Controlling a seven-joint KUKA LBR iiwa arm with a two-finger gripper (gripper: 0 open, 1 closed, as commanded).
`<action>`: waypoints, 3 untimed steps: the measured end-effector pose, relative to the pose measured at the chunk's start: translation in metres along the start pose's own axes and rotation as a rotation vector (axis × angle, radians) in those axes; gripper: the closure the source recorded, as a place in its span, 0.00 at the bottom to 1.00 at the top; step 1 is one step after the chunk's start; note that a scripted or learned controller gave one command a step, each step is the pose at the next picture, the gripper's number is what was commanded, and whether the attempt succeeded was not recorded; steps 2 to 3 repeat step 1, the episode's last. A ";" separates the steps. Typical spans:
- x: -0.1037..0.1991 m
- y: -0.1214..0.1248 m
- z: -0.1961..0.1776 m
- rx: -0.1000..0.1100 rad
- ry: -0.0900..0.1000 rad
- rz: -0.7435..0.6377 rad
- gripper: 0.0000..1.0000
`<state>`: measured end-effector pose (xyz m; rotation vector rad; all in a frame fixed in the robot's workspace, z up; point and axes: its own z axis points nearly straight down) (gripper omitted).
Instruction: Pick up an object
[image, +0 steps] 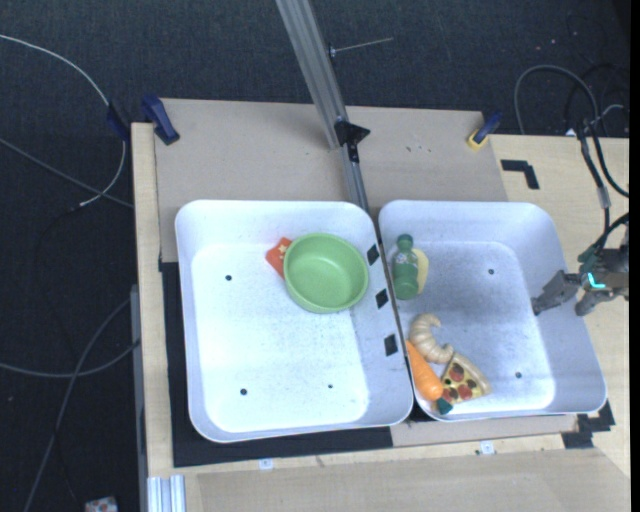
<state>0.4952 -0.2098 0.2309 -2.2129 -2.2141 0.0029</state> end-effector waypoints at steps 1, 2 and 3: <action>0.000 0.001 -0.002 -0.004 -0.001 0.000 0.00; 0.000 0.001 -0.002 -0.004 -0.001 0.000 0.00; 0.000 0.001 -0.002 -0.004 -0.001 0.000 0.00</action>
